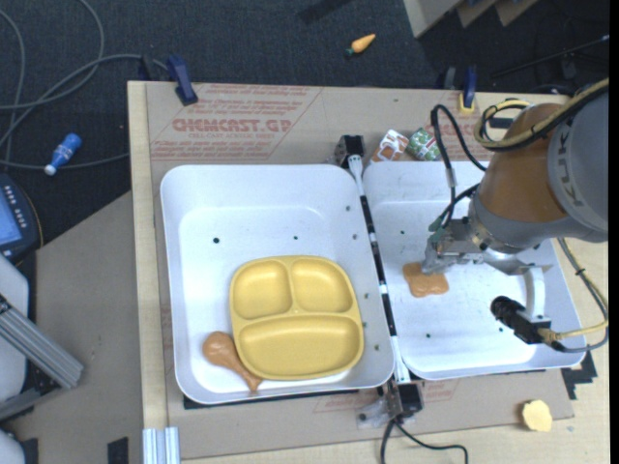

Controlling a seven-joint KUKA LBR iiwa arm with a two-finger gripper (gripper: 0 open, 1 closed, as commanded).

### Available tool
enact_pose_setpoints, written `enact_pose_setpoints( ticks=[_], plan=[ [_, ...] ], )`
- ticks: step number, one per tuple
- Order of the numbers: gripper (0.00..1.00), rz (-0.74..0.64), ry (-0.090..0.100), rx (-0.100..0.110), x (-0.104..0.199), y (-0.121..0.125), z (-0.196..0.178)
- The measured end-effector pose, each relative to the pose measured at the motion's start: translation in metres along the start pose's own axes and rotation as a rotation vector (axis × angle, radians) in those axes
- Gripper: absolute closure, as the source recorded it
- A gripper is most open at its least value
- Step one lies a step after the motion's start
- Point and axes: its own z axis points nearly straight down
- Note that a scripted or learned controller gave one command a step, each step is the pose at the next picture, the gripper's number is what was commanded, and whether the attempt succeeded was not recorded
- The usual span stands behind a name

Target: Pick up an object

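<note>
Claw (437, 259) hovering over tan piece (426, 282) in right bin (464, 341); finger state unclear. Yellow tray (295, 317) sitting in left bin (242, 211), 9 o'clock.

Plainly a robotics lab or test cell rather than a home or shop: a cardboard-topped bench (242, 124) pinned down with blue clamps (181, 78) at 11 and 1 o'clock, bearing two shallow white bins (193, 201) side by side. Dark carpet (242, 17) all around, strewn with loose grey cables (58, 56) at 10 o'clock and stray toy bits, an aluminium rail (34, 341) at 8 o'clock. At 3 o'clock, the grey arm (571, 177) with its orange band, trailing black and yellow wiring (503, 119).
</note>
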Motion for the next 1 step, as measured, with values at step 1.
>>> enact_pose_setpoints(
  ticks=[1],
  plan=[
    [0.00,0.000,0.000,0.001,0.0000,-0.0003,0.0006]
  ],
)
